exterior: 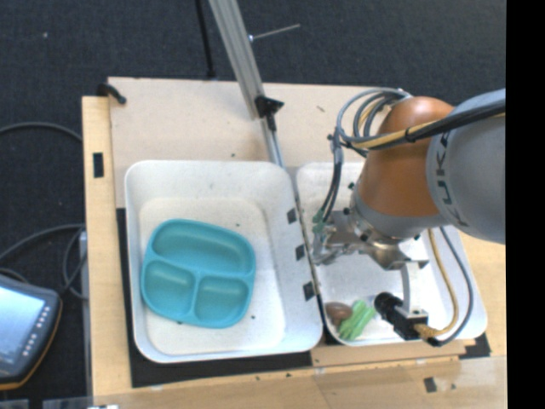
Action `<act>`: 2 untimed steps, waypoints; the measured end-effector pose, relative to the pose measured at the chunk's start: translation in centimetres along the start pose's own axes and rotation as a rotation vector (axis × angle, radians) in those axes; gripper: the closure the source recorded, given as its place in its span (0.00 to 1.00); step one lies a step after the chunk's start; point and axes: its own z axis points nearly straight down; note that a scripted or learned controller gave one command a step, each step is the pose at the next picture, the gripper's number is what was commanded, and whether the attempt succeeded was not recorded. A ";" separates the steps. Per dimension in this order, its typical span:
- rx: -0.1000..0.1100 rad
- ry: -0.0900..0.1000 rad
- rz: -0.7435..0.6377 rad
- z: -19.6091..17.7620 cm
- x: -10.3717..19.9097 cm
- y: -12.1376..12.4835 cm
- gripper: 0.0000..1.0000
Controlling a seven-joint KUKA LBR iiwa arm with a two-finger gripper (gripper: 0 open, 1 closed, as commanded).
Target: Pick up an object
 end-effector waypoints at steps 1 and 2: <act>0.011 -0.001 -0.018 1.6 3.0 3.0 1.00; 0.014 0.000 -0.018 3.3 6.1 0.0 1.00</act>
